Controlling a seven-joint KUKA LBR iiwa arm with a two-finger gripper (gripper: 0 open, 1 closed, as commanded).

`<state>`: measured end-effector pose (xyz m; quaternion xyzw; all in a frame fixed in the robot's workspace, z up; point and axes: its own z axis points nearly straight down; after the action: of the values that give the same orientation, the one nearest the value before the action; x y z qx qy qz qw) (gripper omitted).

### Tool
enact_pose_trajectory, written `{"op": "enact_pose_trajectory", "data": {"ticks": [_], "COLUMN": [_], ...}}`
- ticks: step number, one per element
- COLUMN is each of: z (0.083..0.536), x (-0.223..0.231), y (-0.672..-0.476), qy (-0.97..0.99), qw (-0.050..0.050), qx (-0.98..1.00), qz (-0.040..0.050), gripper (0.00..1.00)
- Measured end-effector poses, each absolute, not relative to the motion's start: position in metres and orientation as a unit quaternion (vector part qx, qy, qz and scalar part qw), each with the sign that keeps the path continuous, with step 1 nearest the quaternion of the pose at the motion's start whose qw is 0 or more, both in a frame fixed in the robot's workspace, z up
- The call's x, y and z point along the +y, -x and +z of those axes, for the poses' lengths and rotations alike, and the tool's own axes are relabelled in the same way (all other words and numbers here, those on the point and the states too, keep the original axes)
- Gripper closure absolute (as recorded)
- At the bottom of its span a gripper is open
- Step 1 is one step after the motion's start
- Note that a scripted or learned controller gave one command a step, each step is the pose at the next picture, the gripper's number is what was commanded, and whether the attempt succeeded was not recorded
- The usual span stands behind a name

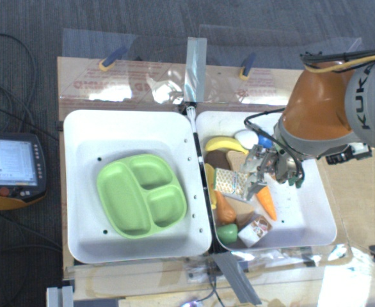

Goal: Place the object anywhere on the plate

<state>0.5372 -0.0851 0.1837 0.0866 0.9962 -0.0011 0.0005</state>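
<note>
- Green 3-compartment plastic plate lies bare in the left white bin, ready to receive an object.
- Right white bin holds the jumbled pile: yellow banana, orange carrot, checkered packet.
- Gripper hovers low over that pile, probably picking; jaw state cannot be told.

The gripper hangs over toy food in the right bin; the green plate sits in the left bin.

Green three-compartment plate lies flat in the left bin.
</note>
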Motion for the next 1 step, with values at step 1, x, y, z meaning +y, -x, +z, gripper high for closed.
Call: {"op": "enact_pose_trajectory", "data": {"ticks": [1], "z": [0.2142], "x": [-0.0062], "y": [-0.4851], "qy": [-0.029], "qw": [0.001], "qx": [1.000], "qz": [0.0005], "gripper": [1.00]}}
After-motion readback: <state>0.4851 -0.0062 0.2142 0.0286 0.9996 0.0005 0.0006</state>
